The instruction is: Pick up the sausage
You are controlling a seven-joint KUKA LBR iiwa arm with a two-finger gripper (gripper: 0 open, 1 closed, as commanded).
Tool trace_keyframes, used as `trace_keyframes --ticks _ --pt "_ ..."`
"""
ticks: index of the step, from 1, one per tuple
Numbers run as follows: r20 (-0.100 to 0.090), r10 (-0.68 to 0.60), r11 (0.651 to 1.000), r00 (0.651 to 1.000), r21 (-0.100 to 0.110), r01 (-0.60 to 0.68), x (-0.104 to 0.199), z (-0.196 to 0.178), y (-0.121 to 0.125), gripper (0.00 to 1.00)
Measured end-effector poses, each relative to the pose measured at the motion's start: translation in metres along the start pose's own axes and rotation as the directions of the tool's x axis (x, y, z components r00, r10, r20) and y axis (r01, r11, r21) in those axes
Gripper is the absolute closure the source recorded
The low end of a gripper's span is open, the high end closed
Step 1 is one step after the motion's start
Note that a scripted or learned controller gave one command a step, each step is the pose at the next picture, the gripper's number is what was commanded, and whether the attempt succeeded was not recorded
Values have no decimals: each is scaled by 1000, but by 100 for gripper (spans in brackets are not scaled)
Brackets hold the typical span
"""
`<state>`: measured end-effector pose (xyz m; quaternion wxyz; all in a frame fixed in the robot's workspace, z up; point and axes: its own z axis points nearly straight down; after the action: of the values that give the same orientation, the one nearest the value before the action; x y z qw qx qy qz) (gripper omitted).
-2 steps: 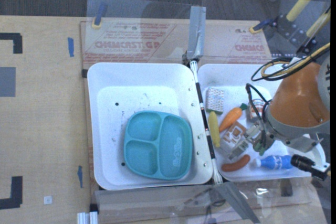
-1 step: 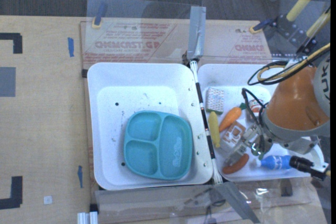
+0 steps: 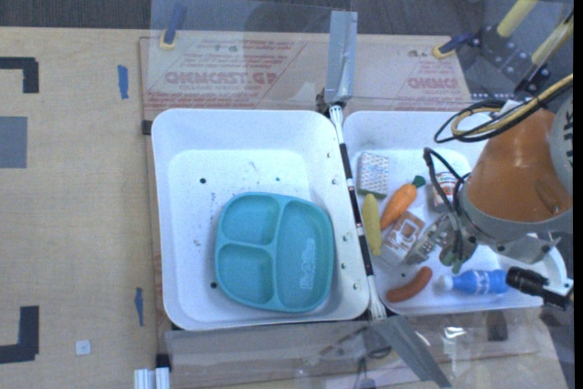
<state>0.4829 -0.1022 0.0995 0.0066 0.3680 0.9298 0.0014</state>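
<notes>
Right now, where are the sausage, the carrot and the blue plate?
sausage (image 3: 409, 284): camera view, middle of its body.
carrot (image 3: 398, 204): camera view, on its orange part.
blue plate (image 3: 317, 264): camera view, its right rim.

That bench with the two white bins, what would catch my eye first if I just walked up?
Probably the turquoise divided plate lying in the left bin. Next, the grey arm's big orange band on the right, leaning over the right bin with its gripper low among small toy foods: a carrot, a corn cob and the reddish sausage near the front edge.
</notes>
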Motion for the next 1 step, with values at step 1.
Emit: trace_keyframes --ticks 1 --pt "0 0 1000 1000 0 0 0 0 0 0"
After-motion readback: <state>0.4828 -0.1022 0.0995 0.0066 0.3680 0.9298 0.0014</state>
